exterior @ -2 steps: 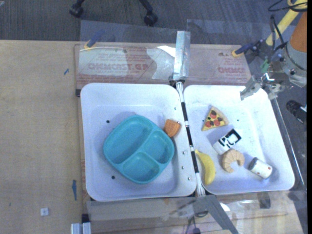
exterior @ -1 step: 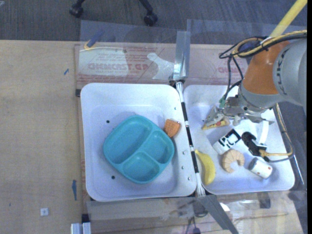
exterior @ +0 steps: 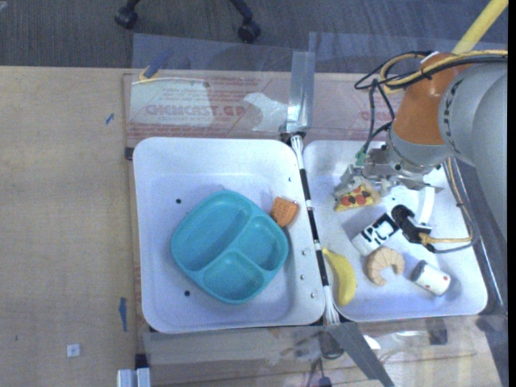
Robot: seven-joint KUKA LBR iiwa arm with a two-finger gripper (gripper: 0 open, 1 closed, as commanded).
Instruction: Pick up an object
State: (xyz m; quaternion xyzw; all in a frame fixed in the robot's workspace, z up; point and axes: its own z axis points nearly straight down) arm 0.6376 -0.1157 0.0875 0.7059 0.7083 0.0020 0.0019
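Hovering low over the pizza slice [exterior: 357,197] near right bin's [exterior: 476,301] far edge; end effector [exterior: 372,170] grip unreadable; needs centring first.

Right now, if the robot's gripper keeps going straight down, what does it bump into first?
Probably the pizza slice toy: the gripper hangs right above it in the right bin. Depth is hard to judge from this slanted view, so it may land just beside it.

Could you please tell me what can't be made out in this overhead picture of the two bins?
- Gripper, camera view: the wrist above covers it, so its state is unclear.
- Pizza slice toy: its upper edge sits under the gripper; contact is unclear.
- Black and white object: too small to identify.
- Arm: cut off by the right edge.
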